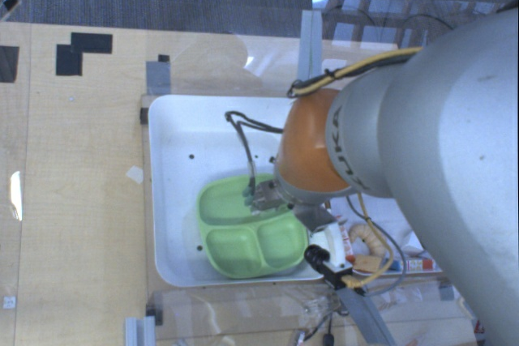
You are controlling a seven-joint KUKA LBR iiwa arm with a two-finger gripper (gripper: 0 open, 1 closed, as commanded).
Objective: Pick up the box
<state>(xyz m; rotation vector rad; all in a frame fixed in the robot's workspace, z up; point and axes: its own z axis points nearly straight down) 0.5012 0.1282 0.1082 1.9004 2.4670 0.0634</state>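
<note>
My gripper (261,198), its opening impossible to judge, sits over the green three-compartment plastic tray (251,235) near the left white bin's (174,174) front edge; box not yet lifted.

I think the box (412,264) is the long, thin white thing lying flat in the right bin (405,216). It has small bits of red and blue print on it. I can only see a short strip of it, because the big grey arm (438,134) covers the rest. The strip runs sideways along the near edge of the bin, close to the front wall. A little tan lumpy thing (371,237) sits just to its left. I can't tell how long the box really is, or if anything is touching it.
</note>
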